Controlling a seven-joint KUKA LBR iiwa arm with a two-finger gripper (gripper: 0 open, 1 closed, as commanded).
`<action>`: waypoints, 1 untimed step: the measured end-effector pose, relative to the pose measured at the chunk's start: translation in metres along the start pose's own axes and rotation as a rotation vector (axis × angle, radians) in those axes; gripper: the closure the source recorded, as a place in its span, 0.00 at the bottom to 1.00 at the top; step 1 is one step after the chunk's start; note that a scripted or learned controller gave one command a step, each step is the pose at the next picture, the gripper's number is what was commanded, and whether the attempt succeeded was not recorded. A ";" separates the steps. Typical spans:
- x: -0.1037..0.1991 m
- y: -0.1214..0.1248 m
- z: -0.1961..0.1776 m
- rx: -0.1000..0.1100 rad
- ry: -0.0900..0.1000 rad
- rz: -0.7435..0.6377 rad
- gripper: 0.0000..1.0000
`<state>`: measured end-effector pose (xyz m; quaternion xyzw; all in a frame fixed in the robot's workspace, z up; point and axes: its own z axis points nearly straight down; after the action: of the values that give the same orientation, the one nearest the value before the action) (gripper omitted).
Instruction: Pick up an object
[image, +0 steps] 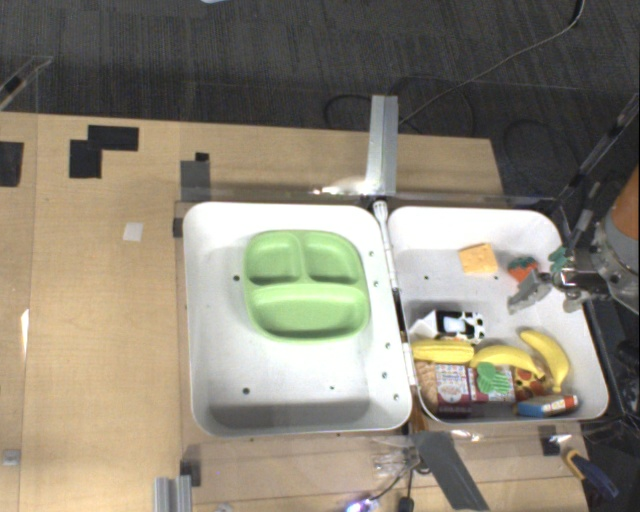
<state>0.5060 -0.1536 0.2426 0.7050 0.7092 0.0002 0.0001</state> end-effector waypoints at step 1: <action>-0.002 0.076 0.113 0.000 0.000 -0.139 0.00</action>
<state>0.5816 -0.1547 0.1300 0.6542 0.7563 0.0005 0.0002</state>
